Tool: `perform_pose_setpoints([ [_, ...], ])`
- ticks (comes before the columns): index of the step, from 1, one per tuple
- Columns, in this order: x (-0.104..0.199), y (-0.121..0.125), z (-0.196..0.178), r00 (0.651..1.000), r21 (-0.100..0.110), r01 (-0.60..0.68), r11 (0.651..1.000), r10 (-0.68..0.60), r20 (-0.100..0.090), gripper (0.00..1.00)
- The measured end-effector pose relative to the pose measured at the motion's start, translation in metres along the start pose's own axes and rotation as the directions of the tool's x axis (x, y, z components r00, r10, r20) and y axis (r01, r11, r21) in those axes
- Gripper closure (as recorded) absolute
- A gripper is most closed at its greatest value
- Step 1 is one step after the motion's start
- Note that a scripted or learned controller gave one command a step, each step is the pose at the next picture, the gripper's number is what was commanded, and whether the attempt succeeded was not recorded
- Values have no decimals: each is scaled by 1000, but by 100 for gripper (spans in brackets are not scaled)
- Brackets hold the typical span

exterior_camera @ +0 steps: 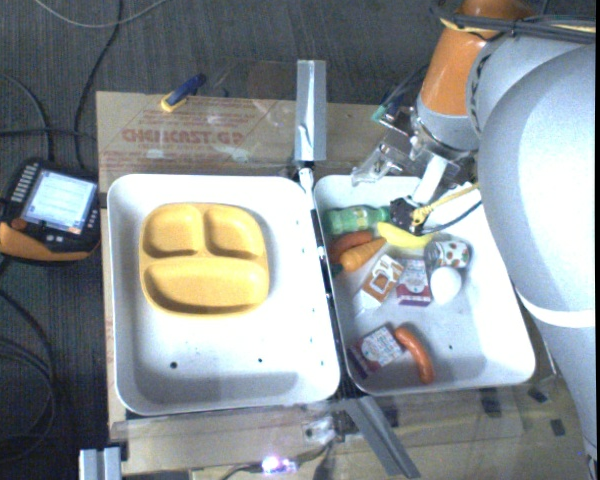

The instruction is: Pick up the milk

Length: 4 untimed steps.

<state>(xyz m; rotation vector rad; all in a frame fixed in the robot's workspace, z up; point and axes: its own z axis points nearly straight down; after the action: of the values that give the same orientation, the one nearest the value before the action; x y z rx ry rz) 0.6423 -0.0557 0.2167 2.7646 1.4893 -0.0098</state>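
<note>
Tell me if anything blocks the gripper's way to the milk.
Nothing lies on the milk carton. The banana and green bottle lie between it and the gripper; an egg and an orange carton crowd its sides.

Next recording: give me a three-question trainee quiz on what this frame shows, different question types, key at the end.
1. True or false: the yellow tray lies in the right bin.
2. Multiple choice: where is the end effector? A) over the yellow tray; B) above the far edge of the right bin, near the green bottle; C) outside both bins, by the handheld screen.
3. Fill in: the orange carrot lies just on the near side of the green ____.

Key
1. False; it lies in the left bin.
2. B.
3. bottle.
</note>
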Motion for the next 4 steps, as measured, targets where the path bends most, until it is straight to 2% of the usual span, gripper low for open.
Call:
perform_pose_setpoints([
  [1,-76,3,55,979,1,205,979,-205,-1,0],
  [2,-161,23,56,993,1,118,993,-118,-2,0],
  [3,-177,2,95,991,2,137,991,-137,-3,0],
  [4,-159,22,124,994,-5,107,994,-107,-19,0],
])
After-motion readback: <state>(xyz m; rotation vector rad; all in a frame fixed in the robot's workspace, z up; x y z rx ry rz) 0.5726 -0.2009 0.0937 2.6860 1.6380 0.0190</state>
